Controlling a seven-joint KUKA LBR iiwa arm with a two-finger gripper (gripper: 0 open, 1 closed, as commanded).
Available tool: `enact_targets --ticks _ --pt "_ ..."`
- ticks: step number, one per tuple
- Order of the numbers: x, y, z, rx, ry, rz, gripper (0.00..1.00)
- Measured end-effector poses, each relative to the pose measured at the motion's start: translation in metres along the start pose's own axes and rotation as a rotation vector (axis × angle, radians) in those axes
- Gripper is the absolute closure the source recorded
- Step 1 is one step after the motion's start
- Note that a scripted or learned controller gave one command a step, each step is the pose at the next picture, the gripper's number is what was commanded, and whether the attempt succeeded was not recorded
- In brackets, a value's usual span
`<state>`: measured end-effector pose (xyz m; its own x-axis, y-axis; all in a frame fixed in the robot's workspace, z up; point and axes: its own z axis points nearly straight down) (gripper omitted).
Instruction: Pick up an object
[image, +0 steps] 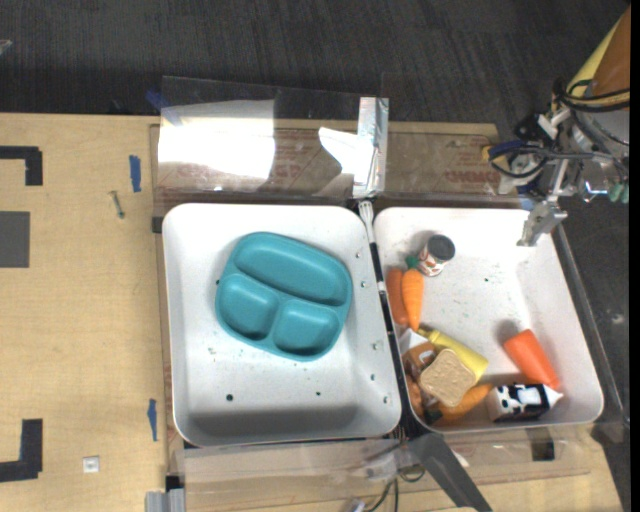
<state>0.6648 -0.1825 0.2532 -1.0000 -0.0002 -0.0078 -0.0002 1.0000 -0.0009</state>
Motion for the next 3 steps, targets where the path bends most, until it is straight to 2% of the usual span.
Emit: enact_targets --ticks 1,2,3 --pt "0.073 -0.004 0.109 -0.003 0.008 -0.134 0.00" --pt "0.117 -0.012 0.164 0.001 -0.003 -0.228 0.00" --pt "0.164 -0.002 0.159 0.010 -0.028 -0.203 0.00"
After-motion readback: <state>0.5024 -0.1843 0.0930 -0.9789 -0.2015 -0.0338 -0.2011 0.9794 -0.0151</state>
